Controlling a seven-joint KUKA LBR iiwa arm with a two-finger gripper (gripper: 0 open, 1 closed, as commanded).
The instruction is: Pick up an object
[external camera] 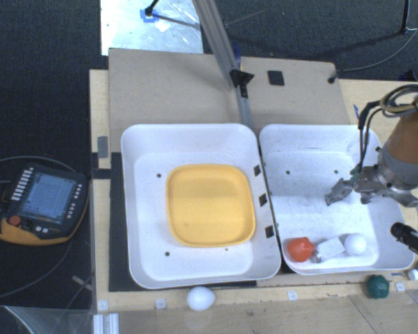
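Note:
The right bin [313, 152] holds three small things along its front edge: a red-orange ball [299, 249], a small white block [329, 248] and a white egg-shaped object [355, 243]. They lie close together in a row. My gripper [350, 196] hangs over the right part of this bin, behind and above those objects. Its fingers [334, 195] look spread, with nothing between them. The grey arm with its orange band [407, 145] comes in from the right edge.
A yellow square plate [210, 204] lies in the left bin [146, 152]. On the bench in front of the bins are a white egg [200, 298] and a green ball [377, 286]. A teach pendant [42, 204] sits on the floor at far left.

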